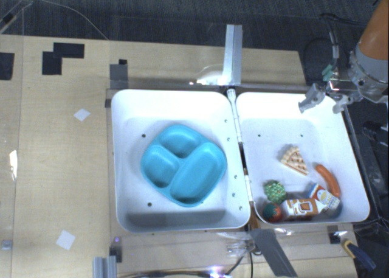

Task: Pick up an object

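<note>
While nothing is grasped yet, I read the desk (55, 167) from the left: the left bin (130, 109) carries a blue divided plate (184, 164), and the right bin (292, 118) has the candidates bunched in its near corner. There I see a waffle wedge (295, 160), a green broccoli piece (275, 191), a small carton (302, 208) lying flat and an orange sausage (327, 177). The hand (323, 99) hovers over the bin's far right rim, fingers spread apart and empty, well apart from the toys. I judge this the approach step; next I'd want it brought toward the waffle wedge, which lies clear of the others, then lowered.
</note>
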`<state>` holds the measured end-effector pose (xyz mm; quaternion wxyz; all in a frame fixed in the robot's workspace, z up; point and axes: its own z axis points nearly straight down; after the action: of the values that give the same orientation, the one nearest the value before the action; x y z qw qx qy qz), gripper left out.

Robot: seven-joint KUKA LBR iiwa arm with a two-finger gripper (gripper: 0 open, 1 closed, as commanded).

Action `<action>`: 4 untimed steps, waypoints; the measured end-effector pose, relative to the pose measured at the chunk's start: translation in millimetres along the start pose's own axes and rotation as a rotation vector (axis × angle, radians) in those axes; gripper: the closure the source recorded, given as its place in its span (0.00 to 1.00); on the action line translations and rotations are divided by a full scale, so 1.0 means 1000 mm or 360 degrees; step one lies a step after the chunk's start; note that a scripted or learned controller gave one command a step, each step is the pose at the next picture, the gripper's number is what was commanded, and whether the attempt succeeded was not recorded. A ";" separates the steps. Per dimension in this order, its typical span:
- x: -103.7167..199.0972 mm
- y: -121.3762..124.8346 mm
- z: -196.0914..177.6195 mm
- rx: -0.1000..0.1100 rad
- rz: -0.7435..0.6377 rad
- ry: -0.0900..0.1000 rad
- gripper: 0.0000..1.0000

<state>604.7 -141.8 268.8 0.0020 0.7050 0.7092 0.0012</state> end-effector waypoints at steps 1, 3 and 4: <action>-0.009 -0.028 0.083 0.0003 -0.0164 0.0001 0.00; 0.057 -0.051 0.095 -0.0002 -0.0070 0.0001 0.00; 0.025 -0.076 0.179 -0.0018 0.0021 -0.0005 0.00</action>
<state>529.0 -117.8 89.4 0.0071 0.7096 0.7045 0.0041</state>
